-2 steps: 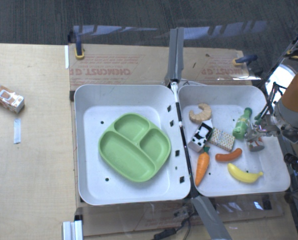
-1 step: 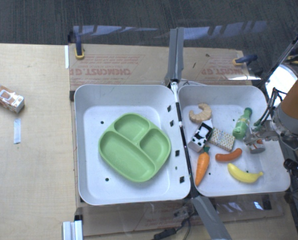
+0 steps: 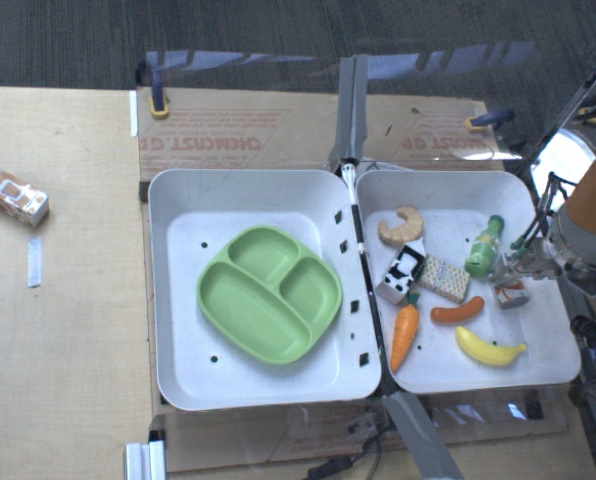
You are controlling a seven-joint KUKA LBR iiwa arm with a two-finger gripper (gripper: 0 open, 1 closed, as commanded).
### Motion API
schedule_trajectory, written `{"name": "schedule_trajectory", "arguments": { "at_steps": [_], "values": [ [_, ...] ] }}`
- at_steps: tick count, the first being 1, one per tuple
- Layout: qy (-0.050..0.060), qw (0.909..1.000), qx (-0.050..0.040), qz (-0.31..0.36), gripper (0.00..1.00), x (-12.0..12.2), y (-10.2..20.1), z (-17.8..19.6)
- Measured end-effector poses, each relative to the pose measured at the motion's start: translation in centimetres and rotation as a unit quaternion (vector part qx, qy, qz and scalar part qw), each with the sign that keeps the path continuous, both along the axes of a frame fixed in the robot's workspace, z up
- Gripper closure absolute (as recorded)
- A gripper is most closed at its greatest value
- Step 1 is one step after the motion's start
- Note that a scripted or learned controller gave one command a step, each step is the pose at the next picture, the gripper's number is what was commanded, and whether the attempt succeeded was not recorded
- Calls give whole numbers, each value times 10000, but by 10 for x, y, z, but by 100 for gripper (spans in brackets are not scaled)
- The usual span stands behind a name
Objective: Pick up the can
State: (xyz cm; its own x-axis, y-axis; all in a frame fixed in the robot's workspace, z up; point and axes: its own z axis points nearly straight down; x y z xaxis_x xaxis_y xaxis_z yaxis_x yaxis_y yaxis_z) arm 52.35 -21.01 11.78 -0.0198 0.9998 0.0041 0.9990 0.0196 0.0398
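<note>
The can [image 3: 511, 294] is a small grey and red object lying in the right bin [image 3: 448, 196], near its right wall. My gripper [image 3: 521, 268] comes in from the right edge and hangs directly over the can, very close to its top. Whether it touches the can is unclear. The grey arm with its orange band [image 3: 588, 203] stands over the bin's right rim.
The right bin also holds a green bottle [image 3: 484, 247] just left of the gripper, a sausage [image 3: 457, 312], a banana [image 3: 489, 348], a carrot [image 3: 404, 334], a cracker [image 3: 444, 278], a cow-patterned box [image 3: 402, 272] and a croissant [image 3: 402, 226]. A green divided plate [image 3: 269, 294] lies in the left bin.
</note>
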Motion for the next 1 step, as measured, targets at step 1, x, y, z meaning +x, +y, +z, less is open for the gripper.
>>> {"name": "schedule_trajectory", "arguments": {
  "at_steps": [1],
  "values": [
    [198, 9995, -29, -262, 100, 114, 64, 58]
  ]
}}
